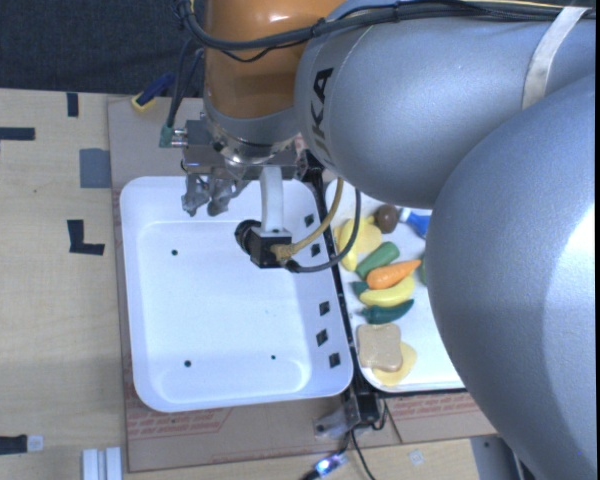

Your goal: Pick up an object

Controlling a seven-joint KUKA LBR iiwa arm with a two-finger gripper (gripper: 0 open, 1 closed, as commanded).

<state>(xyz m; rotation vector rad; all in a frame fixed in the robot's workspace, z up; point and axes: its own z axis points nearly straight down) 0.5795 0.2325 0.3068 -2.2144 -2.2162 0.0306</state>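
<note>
The grey KUKA arm (450, 118), its orange band (265, 8) uppermost, reached in from the right and hung its gripper (238, 218) over the far half of the left white bin (155, 368), close to that bin's far wall. Whether the gripper was spread or pressed together could not be told from the camera's angle; a black part at its lower end and a loop of black and yellow cable (315, 243) crowded the tool.

The objects for picking lay on the other side of the dividing walls from the gripper, in the right bin (430, 380), clustered near the tool's arm side and partly hidden by the arm's bulk. Nearest the gripper was a pale yellow toy fruit (355, 236), with a brown round piece (385, 216) and a blue item (416, 224) just behind it. Further from the tool and toward the camera sat a green vegetable (378, 259), an orange carrot (398, 272), a yellow banana (390, 294) and a dark green piece (386, 313), touching or overlapping one another. A tan slice of toy bread (379, 346) lay nearest the camera.

The bins stood on a cardboard-brown bench (40, 298) marked with dark tape shapes (80, 236), well off to the gripper's far side.
</note>
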